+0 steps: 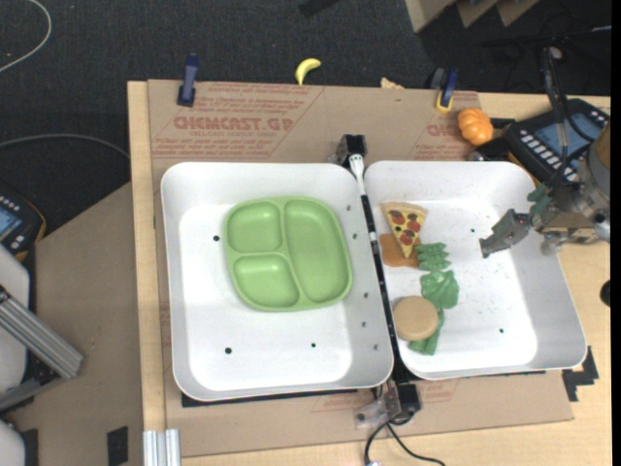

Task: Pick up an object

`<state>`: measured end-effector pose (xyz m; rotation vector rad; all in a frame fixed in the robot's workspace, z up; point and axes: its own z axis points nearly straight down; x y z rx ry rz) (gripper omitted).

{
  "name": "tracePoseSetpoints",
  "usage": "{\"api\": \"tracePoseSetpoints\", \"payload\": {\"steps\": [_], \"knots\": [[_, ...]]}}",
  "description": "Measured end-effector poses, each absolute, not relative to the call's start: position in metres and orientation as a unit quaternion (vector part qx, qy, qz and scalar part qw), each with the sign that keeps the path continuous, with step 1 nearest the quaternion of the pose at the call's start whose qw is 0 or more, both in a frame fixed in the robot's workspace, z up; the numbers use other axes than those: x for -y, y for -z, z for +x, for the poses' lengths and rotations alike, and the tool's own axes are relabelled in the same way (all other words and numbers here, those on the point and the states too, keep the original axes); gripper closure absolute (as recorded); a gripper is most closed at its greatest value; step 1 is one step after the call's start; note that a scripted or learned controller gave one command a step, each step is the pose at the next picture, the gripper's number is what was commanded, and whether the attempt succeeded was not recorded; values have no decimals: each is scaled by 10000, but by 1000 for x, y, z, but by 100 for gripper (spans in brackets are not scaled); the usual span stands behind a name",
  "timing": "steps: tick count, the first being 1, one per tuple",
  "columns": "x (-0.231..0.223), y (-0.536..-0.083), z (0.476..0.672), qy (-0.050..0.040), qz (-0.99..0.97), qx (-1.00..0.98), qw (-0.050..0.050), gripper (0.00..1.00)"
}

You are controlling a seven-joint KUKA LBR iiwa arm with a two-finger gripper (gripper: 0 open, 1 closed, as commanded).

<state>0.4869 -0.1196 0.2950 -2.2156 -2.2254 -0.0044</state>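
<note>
Starting at the left, we see the left bin (184,260) holding a green divided plate (287,252), its three compartments bare; it sits far to the left of the fingers, across the seam where the two bins meet. Crossing into the right bin (543,338), we find the candidates for the pick clustered against its left wall: a pizza slice (403,223) lying flat, a tan piece (392,251) tucked just under it, a green leafy toy (439,282) below that, and a round bun (417,317) touching the leafy toy's lower edge. All of these lie to the left of the fingers, the pizza slice roughly level with them and the bun lower and further off.

Further right, the gripper (505,233) hangs over bare bin floor, with nothing between its fingers; whether they are spread or closed we cannot tell from this angle.

We judge the main risk to be a descent where the gripper now stands, which would close on nothing. A second risk lies in the crowding: the items touch or overlap, so a grasp aimed at one may nudge its neighbour or catch an edge and slip. The flat pizza slice looks hard to get fingers under.
</note>
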Motion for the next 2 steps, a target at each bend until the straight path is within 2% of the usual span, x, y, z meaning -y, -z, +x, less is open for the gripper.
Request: {"api": "tracePoseSetpoints", "payload": {"steps": [1,2], "knots": [[123,-302,490,5,-7067,7075,-4,100],[49,-470,491,79,-7040,7101,-82,100]]}}
